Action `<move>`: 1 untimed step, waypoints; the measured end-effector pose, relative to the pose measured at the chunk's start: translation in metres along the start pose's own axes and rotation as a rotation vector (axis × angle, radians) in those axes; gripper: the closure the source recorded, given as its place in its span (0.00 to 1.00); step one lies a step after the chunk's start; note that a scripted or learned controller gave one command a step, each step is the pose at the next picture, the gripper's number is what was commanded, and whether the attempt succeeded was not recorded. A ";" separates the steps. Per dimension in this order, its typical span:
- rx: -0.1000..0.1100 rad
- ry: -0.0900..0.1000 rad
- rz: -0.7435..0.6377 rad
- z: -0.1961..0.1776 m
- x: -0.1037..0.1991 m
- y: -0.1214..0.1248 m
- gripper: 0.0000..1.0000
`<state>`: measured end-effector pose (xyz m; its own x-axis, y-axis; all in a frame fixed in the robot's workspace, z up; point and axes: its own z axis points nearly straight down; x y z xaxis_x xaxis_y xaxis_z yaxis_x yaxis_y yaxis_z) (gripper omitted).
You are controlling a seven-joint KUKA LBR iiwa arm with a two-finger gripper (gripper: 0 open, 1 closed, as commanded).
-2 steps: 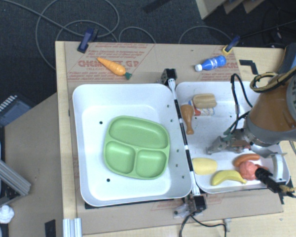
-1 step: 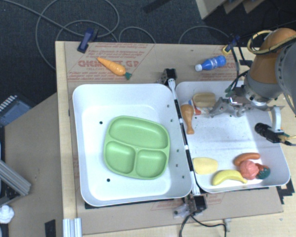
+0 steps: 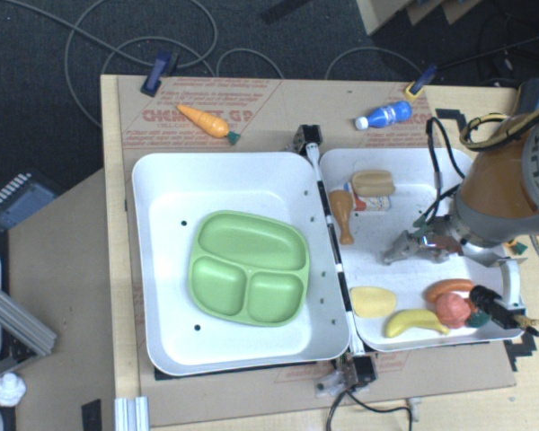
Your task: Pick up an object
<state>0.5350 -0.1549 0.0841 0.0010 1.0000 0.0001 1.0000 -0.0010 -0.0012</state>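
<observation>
My gripper hangs over the bare middle of the right bin, on the grey arm with its orange band reaching in from the right. Nothing shows held in it. Behind it lie a tan bread piece and a small labelled item. A brown bottle-shaped toy rests to its left by the bin wall. In front of it are a yellow lemon-like piece, a banana, an orange hot dog and a red ball.
The left bin holds a green divided plate. Behind the bins, a toy carrot and a blue-and-white bottle lie on the bench. Cables run along the right bin's far right corner.
</observation>
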 end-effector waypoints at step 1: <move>0.001 0.000 0.001 0.000 -0.030 -0.057 0.00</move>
<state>0.4783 -0.1851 0.0843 0.0018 1.0000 -0.0001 1.0000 -0.0018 -0.0018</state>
